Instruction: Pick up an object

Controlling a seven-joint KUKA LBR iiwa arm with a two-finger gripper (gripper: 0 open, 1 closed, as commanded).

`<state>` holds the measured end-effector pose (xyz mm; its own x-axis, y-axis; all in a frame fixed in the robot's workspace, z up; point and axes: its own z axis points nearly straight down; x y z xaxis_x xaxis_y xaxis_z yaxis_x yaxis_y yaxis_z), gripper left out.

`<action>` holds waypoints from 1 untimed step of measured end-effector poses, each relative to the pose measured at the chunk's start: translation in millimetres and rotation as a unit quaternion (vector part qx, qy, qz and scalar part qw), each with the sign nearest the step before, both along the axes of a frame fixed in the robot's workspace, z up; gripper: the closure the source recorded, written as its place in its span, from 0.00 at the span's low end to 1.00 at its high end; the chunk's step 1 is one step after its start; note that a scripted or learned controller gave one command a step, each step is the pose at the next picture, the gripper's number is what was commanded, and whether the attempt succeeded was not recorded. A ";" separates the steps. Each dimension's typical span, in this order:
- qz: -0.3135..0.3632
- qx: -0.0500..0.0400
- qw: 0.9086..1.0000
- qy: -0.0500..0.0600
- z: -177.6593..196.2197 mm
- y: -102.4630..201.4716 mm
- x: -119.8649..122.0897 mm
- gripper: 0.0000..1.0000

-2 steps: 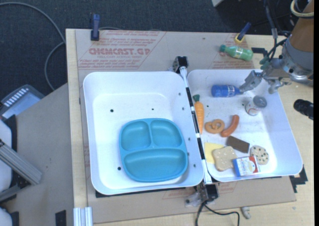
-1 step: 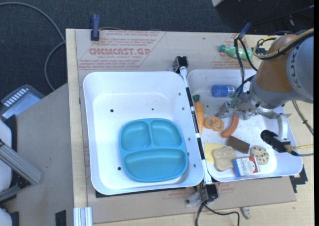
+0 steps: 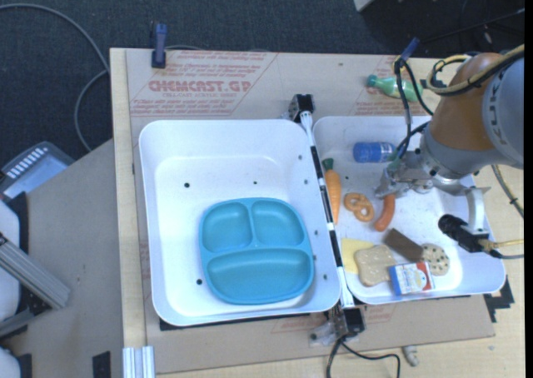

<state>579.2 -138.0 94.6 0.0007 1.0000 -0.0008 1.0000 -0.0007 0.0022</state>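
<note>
The gripper (image 3: pixel 398 183) hangs over the sausage (image 3: pixel 384 213), right of centre; its hold cannot be told. It should centre on the sausage, clear of the pretzel (image 3: pixel 359 206).

A robotics lab: board-topped bench (image 3: pixel 250 85), white bins (image 3: pixel 166 160), loose cables (image 3: pixel 75 35).

The left bin (image 3: pixel 166 151) offers the most open floor: its upper half and left side lie bare, with only the blue divided plate (image 3: pixel 256 249) filling the lower middle. The right bin (image 3: pixel 350 128) is crowded. The arm (image 3: pixel 475 118) hangs over its upper right part, and the pincer (image 3: pixel 400 185) sits low near the centre. A blue bottle (image 3: pixel 371 151) lies just beside it at the top. A carrot (image 3: pixel 333 193) runs along the left wall, with a pretzel (image 3: pixel 358 206) and a sausage (image 3: pixel 384 212) close together beside it. The lower strip is packed with a cheese slice (image 3: pixel 352 248), toast (image 3: pixel 375 264), a chocolate bar (image 3: pixel 404 243), a cookie (image 3: pixel 435 260) and a small carton (image 3: pixel 410 279).
</note>
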 end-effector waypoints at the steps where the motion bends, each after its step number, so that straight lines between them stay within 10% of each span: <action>1: 0.001 0.001 1.000 0.001 90.3 89.4 -23.2 1.00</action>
